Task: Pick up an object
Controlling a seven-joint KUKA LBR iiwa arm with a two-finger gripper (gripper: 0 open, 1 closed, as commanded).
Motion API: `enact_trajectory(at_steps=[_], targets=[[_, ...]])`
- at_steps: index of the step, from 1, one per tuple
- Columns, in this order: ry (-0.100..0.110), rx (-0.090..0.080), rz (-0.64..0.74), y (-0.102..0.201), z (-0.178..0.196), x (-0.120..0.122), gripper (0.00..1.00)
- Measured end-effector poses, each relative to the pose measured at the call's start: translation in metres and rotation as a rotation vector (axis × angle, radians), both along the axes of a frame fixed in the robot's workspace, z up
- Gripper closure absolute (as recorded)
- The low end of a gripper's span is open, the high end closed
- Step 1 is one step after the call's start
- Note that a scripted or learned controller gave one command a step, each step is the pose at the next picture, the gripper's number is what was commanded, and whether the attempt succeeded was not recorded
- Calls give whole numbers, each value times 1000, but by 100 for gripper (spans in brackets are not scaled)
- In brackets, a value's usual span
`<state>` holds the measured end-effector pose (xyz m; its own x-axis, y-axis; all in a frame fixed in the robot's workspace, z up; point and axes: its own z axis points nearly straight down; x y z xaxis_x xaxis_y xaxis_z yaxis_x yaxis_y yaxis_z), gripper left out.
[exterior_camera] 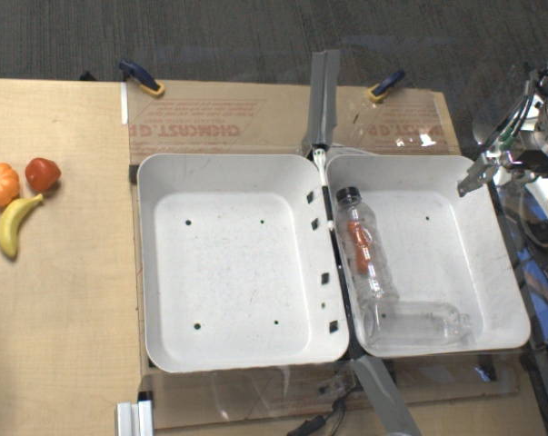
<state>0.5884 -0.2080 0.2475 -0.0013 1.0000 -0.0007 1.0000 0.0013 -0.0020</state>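
Clear plastic bottle with black cap and orange label [360, 248] is lying along the right white bin's [487, 243] left wall, cap pointing away from the camera. A second transparent item [423, 321], hard to make out, is lying near the front wall. Gripper [478, 178] is hovering over the right rim, its state indiscernible.

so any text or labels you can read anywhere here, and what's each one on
"CHEMCAST GP", roughly: red print, upside down, on the brown cardboard behind the left bin; the last letters are unsure.
A fainter repeat of the same red print is behind the right bin; too washed out to read.
The clear bottle in the right bin has an orange-red label; too small to read.
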Motion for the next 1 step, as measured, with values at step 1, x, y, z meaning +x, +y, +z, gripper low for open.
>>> enact_trajectory(at_steps=[1], targets=[[-1, 0, 92, 7, 8, -84, 0]])
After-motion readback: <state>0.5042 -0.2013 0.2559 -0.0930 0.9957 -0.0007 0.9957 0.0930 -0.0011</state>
